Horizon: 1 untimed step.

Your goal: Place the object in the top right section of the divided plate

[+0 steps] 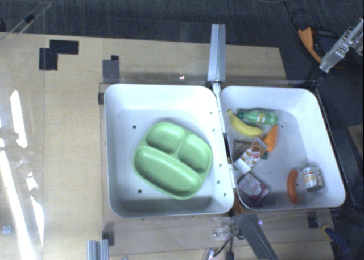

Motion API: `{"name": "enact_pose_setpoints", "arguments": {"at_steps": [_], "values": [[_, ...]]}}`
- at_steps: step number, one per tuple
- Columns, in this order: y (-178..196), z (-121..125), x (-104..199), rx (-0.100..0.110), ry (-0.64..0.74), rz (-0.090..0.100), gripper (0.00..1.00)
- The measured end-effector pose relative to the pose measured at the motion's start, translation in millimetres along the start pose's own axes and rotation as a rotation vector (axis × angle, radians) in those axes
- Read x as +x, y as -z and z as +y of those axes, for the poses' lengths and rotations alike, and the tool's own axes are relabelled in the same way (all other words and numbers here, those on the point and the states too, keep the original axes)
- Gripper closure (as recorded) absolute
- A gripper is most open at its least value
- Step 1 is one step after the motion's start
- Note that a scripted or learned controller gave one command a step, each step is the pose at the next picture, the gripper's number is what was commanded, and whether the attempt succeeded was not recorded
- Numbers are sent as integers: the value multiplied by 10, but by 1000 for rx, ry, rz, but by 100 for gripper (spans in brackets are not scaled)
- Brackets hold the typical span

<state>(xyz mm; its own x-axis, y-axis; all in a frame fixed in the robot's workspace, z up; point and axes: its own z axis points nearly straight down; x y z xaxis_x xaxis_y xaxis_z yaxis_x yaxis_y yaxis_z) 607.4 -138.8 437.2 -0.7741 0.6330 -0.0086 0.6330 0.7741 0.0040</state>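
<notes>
Plate sits in left bin. Banana in right bin: light, smooth, likely rigid; grasp mid-length. Gripper far right; jaws' state: cannot tell.

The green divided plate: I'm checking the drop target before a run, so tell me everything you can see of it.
The green divided plate is a pale green, rounded, smooth piece that looks like plastic. Raised ridges split it into three sections: two smaller ones on the far side and one long one on the near side. Nothing lies in any section. It rests flat on the floor of the left bin, turned at a slant to the bin's walls and roughly central, touching none of them.
</notes>
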Motion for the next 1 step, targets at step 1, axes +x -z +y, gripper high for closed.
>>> {"name": "enact_pose_setpoints", "arguments": {"at_steps": [1], "values": [[-1343,-199,875,1,-26,3,100]]}}
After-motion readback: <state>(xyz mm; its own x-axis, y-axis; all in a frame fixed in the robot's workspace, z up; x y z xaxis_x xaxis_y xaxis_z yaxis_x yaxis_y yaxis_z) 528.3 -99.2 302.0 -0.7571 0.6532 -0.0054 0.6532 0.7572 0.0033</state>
